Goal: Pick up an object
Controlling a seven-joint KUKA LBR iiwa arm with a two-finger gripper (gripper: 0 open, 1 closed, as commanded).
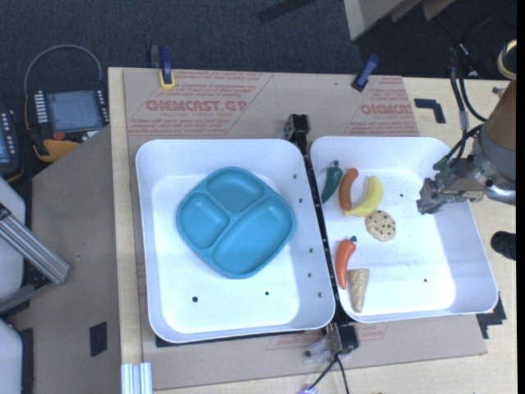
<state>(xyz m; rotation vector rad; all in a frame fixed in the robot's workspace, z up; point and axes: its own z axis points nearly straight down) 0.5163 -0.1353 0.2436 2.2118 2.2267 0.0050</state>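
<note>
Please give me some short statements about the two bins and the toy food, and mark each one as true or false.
1. The blue divided plastic plate lies in the left white bin. True.
2. The yellow toy banana lies in the left bin. False: it lies in the right white bin, beside the orange toy sausage.
3. The round speckled cookie sits just below the banana. True.
4. The gripper holds the orange toy carrot. False: the carrot lies on the bin floor, apart from the gripper.
5. The green toy pepper lies near the divider between the bins. True.
</note>
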